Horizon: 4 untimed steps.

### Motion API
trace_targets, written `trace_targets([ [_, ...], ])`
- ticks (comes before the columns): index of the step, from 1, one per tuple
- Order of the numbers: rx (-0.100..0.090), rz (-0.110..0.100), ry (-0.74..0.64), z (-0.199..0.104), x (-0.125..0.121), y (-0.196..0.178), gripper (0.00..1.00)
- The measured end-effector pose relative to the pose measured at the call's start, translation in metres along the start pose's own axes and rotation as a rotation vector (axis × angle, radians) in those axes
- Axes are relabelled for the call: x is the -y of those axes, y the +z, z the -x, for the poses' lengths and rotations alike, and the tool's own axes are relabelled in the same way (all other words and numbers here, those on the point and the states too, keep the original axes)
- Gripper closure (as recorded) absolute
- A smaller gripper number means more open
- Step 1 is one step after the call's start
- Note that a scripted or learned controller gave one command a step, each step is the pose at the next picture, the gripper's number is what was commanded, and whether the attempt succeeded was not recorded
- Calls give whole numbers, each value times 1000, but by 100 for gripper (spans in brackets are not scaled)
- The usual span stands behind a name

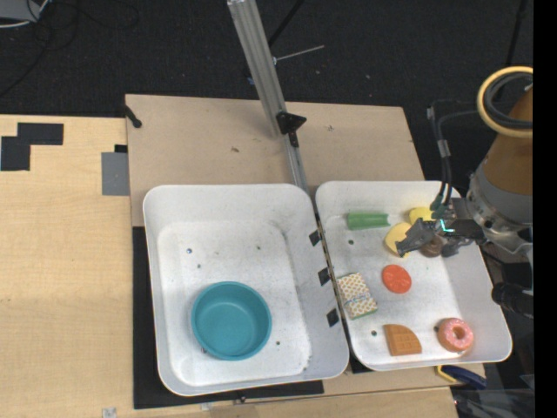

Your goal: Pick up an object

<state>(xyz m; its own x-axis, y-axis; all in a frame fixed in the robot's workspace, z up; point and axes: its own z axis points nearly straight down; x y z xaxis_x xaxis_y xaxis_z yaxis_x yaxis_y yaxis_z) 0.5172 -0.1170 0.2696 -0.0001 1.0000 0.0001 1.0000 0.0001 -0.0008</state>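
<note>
The likeliest target is the yellow object [401, 232], a banana-like toy lying near the upper right of the right bin [496, 342]. The gripper [424, 240] sits right on top of it, its dark fingers low over the toy's right end, with a second yellow piece [420, 213] just behind. Whether those fingers are spread around the toy or already pressed against it cannot be told from this slant, and nothing shows clearly between them, so no grasp can be claimed.

The arm [509, 159] reaches in from the right and bends down steeply, which suits a top-down pick in a shallow bin with low walls.

Around the target, the other items lie loosely scattered and apart, as pieces tipped into a bin would: a green block [366, 220] to the left near the back wall, a red disc [397, 279] just in front, a checkered packet [356, 293] beside the divide between the bins, an orange wedge [402, 340] and a pink doughnut [454, 334] near the front edge.

The left bin [165, 225] holds a teal bowl [231, 320], well away from the gripper. An aluminium strut [261, 59] slants up behind both bins.
</note>
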Motion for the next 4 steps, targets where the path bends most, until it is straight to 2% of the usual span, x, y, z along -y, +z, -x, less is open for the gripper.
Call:
trace_targets([
  [1, 0, 0, 0, 0, 0, 0, 0],
  [2, -1, -5, -1, -7, 2, 61, 0],
  [3, 0, -4, 0, -2, 9, 107, 0],
  [4, -1, -1, -1, -10, 10, 164, 0],
])
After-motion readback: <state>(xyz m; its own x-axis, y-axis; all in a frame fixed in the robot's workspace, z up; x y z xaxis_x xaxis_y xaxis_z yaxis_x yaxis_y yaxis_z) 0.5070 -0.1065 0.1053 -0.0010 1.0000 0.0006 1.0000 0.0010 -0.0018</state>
